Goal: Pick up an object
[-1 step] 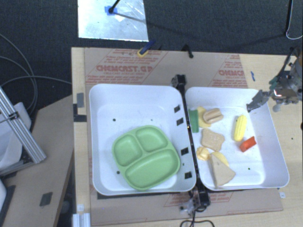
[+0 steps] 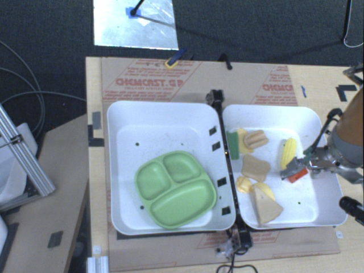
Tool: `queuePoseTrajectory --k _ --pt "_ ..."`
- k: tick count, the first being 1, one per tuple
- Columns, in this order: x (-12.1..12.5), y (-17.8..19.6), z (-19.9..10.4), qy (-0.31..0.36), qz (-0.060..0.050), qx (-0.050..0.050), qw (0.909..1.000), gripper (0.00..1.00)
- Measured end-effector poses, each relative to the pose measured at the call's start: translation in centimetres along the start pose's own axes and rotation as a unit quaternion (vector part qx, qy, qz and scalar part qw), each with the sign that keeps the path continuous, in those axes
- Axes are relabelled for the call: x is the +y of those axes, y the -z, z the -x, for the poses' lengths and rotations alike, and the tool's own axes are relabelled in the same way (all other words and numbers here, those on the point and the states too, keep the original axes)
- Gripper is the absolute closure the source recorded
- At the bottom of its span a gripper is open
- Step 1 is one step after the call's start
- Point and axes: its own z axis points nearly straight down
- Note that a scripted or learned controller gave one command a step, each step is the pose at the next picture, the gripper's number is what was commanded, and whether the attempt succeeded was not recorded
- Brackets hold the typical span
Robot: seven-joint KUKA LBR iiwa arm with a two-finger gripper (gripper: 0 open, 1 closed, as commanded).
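Note:
My gripper (image 2: 293,168) reaches in from the right and hangs low over the middle of the right bin (image 2: 307,121). A small red-orange piece (image 2: 298,177) lies directly under its tip, touching it or just below it. A yellow corn cob (image 2: 289,151) lies just beyond the gripper. To its left are a tan bread slice (image 2: 256,166), a hot dog bun (image 2: 254,139) and a green piece (image 2: 233,144). A small yellow piece (image 2: 244,183) and a pale wedge (image 2: 266,205) lie at the front of that bin.
The left bin (image 2: 131,124) holds a green divided plate (image 2: 175,187). A black divider (image 2: 223,152) runs between the two bins. The arm's grey body (image 2: 348,144) covers the right bin's right edge. A cardboard sheet (image 2: 193,75) lies under both bins.

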Motion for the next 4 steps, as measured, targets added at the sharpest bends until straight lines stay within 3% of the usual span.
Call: queuePoseTrajectory --k 1,2,3,4 --pt "-0.3 -9.8 -3.3 0.000 0.008 -0.001 1.0000 0.00" --pt "-0.3 -9.3 -0.8 0.001 0.008 -0.001 1.0000 0.00" --pt "1.7 -9.4 -1.4 0.003 0.007 -0.002 1.0000 0.00" --pt "-0.5 -9.5 -5.2 0.003 0.004 -0.001 1.0000 0.00"
